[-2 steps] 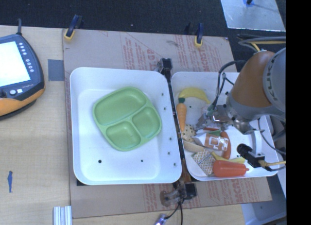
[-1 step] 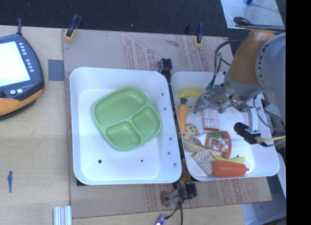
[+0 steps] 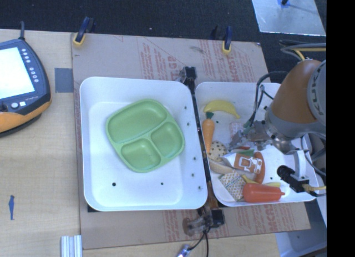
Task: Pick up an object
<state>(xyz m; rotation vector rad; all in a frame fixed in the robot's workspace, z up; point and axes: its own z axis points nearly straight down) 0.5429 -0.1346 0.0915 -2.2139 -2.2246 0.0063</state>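
The right bin [image 3: 244,90] holds a heap of toy food. A yellow banana [image 3: 221,107] lies at its back left, with an orange carrot [image 3: 208,134] along the left wall. Further forward are a round speckled cookie [image 3: 217,150], an orange packet [image 3: 248,163], a tan cracker [image 3: 233,184] and a red sausage-shaped piece [image 3: 262,193]. My gripper [image 3: 242,138] is low in this bin, just above the orange packet and to the right of the carrot. The grey arm with its orange band [image 3: 294,97] comes in from the right.
The left bin [image 3: 94,139] bears a green divided plate [image 3: 145,135]. A teach pendant [image 3: 19,84] lies on the bench at the far left. Clamps [image 3: 82,31] [image 3: 227,38] hold the cardboard sheet at the back. Black cables [image 3: 294,179] run along the right bin's right side.
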